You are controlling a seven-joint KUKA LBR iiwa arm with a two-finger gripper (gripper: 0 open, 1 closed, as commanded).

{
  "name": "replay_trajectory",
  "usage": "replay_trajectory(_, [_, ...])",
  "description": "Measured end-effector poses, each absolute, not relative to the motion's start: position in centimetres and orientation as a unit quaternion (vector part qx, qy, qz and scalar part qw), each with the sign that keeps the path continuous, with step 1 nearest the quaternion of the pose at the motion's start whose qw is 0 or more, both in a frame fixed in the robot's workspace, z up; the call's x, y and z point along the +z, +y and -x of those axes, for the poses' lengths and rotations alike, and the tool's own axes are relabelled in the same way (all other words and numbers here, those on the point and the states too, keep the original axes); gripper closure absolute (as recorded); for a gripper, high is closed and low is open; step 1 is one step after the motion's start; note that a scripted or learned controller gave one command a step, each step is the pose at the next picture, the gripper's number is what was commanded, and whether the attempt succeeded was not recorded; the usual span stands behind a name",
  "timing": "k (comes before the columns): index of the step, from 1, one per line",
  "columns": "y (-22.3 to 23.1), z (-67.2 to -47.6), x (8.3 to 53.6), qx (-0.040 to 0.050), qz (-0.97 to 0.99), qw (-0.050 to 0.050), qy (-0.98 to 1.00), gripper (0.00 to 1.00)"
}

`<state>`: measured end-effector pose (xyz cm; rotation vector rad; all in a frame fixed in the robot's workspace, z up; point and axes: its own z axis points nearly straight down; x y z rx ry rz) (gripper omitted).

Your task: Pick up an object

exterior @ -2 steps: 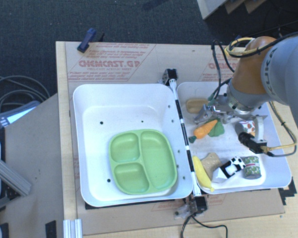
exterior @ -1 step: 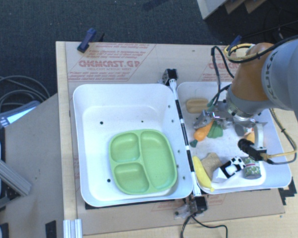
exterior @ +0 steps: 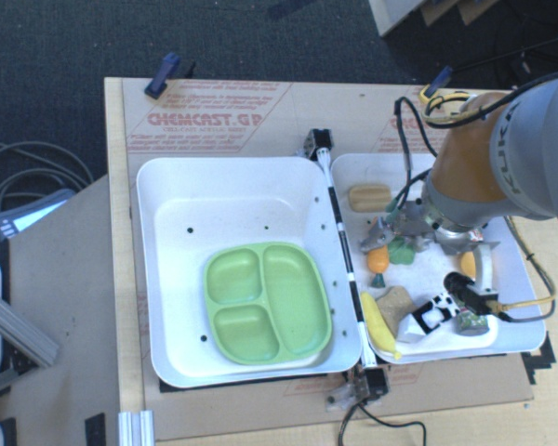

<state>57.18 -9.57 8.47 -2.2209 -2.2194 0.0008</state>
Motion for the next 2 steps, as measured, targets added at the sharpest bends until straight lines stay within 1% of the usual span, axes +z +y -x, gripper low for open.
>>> replay_trajectory(1, [-9.6,-57.3,9.6,-0.0009,0.707,-0.001,-0.707,1.0])
replay_trajectory(2, [-2.0,-63.3,18.6,-0.0019,0.706,-0.001,-0.708,1.0])
